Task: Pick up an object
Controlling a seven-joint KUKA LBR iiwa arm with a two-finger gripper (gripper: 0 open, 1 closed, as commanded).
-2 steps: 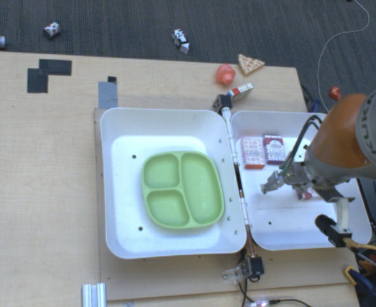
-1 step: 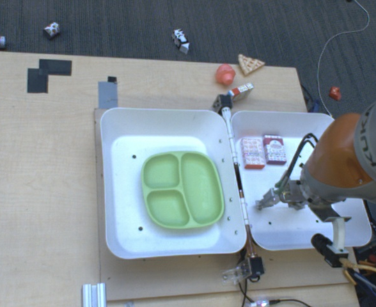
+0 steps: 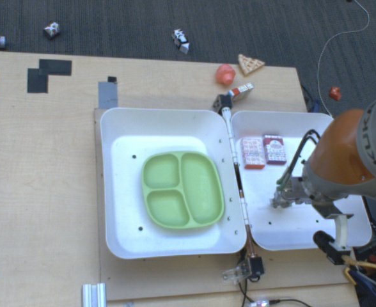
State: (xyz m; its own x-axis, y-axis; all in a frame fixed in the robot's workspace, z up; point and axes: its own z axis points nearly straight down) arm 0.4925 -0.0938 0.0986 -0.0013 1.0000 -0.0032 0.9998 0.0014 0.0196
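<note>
Camera view looks down on a light wood table point(image 3: 41, 190) with two white bins side by side. On the left side of the table are some dark flat patches point(image 3: 47, 74). Next comes the left bin point(image 3: 121, 190), and a green plate point(image 3: 183, 190) with three sections lies flat in the middle of it. Above the place where the bins meet, a red ball point(image 3: 225, 74) and a slice of toy pizza point(image 3: 250, 63) sit near the table's far edge.

The right bin point(image 3: 265, 229) holds two small red and white boxes point(image 3: 263, 151) (they lie flat, side by side, almost touching) near its far wall. The grey and orange arm point(image 3: 348, 152) comes in from the right, and its pincer point(image 3: 282, 199) is low over the middle of this bin, near the boxes but apart from them. I cannot tell if the pincer is apart or together.
</note>
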